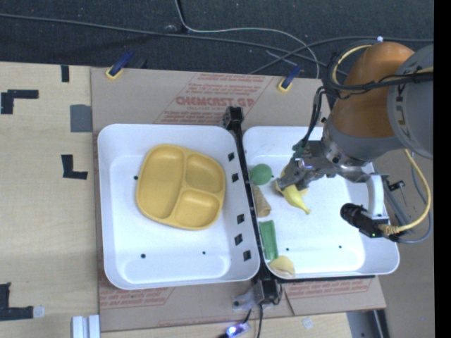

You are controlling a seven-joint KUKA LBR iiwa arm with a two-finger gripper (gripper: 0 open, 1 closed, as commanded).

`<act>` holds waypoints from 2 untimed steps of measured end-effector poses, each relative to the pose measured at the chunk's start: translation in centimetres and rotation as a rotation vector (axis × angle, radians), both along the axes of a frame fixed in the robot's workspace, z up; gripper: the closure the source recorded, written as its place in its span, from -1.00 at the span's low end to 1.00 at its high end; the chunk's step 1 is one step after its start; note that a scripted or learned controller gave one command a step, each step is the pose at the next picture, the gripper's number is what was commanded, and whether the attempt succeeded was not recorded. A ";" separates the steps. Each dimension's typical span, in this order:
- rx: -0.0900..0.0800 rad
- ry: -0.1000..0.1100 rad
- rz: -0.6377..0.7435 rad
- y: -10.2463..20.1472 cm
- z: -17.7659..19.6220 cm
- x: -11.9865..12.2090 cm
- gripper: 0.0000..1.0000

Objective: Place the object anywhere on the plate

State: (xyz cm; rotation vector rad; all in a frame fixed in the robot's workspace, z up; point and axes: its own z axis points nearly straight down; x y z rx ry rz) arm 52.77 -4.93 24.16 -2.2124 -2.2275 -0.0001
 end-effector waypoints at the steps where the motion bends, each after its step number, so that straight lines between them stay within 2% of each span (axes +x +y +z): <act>1: -0.001 0.002 -0.002 4.7 -1.5 0.3 1.00; 2: 0.000 0.000 0.001 10.6 -0.8 1.1 1.00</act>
